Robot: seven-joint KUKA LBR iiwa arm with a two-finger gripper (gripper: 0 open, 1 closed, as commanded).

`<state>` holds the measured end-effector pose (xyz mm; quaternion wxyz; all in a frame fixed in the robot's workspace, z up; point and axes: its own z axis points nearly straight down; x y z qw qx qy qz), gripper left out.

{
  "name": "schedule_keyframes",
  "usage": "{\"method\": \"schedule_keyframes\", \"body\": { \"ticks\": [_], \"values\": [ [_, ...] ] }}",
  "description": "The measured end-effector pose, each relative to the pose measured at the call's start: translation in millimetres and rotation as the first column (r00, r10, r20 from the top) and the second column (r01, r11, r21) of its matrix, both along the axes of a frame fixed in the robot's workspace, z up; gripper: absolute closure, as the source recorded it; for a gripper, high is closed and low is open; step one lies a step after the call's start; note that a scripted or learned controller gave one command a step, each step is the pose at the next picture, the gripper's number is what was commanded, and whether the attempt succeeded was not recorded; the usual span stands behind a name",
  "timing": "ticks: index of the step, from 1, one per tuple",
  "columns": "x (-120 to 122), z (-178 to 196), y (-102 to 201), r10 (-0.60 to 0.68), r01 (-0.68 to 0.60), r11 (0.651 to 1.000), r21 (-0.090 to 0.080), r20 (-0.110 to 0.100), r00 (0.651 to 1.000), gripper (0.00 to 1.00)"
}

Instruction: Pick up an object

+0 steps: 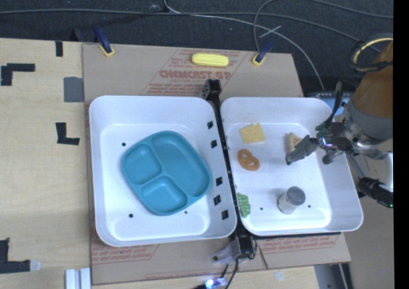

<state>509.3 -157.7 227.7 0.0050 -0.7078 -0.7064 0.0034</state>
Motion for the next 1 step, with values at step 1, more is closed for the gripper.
{"method": "schedule_keyframes", "body": {
  "ticks": [1],
  "values": [
    [2.4,4.9,0.1,0.003,-0.003,1.000,-0.002,0.010,1.000,0.00]
  ]
}}
